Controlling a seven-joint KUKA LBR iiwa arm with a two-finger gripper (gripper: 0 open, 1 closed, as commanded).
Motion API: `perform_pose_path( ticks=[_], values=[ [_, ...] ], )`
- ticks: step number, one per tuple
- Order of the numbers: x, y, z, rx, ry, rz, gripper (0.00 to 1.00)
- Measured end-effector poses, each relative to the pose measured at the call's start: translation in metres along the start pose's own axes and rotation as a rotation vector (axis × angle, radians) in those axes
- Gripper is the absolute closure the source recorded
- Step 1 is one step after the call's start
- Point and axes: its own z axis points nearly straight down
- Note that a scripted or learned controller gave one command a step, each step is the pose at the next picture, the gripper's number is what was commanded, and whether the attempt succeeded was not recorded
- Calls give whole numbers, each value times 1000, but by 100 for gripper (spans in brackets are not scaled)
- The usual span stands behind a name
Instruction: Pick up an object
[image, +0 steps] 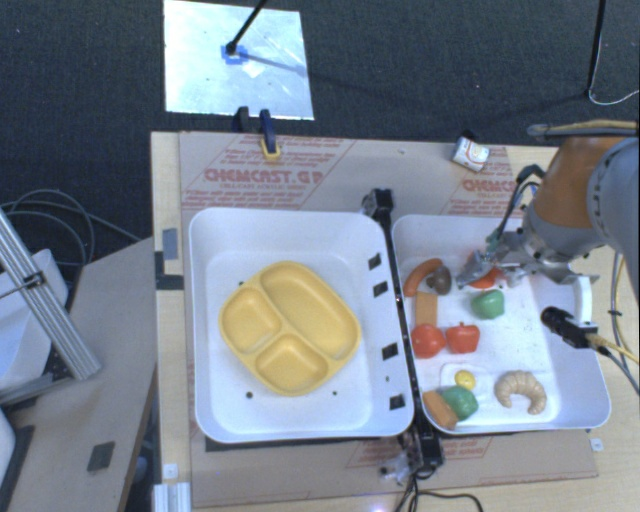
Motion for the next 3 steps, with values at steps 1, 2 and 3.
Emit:
perform_pose_path(
  ticks=[1, 2, 3],
  values=[
    [18, 48, 11, 1, 0, -1, 0],
    [17, 48, -1, -2, -2, -2, 100],
    [97, 19, -95, -2, 4, -6, 100]
  ],
)
